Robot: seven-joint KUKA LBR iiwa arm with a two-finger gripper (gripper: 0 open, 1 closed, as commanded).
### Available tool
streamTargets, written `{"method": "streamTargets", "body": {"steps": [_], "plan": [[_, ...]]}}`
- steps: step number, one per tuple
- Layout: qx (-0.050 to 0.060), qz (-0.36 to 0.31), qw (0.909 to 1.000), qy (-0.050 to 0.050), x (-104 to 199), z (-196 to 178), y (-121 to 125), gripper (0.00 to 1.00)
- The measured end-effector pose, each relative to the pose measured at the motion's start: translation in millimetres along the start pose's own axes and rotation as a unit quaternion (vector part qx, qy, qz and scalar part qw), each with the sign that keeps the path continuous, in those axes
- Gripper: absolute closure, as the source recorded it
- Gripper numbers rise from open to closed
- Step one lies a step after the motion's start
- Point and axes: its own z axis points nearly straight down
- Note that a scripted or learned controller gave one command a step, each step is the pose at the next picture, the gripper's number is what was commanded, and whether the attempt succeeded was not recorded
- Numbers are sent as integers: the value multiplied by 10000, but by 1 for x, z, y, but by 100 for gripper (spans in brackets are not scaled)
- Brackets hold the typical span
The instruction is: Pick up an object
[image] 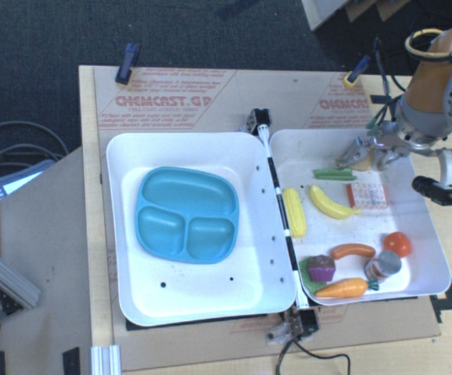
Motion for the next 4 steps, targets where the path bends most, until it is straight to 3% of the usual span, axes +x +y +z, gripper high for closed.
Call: {"method": "streamTargets", "body": {"steps": [1,2,3,4], "plan": [[-49,12,10000,-76,40,2,0,0],[-48,15,10000,-78,71,2,0,0],[-50,26,9999,-86,38,3,-76,0],[-73,25,9999,-91,39,-8,-75,100]]}}
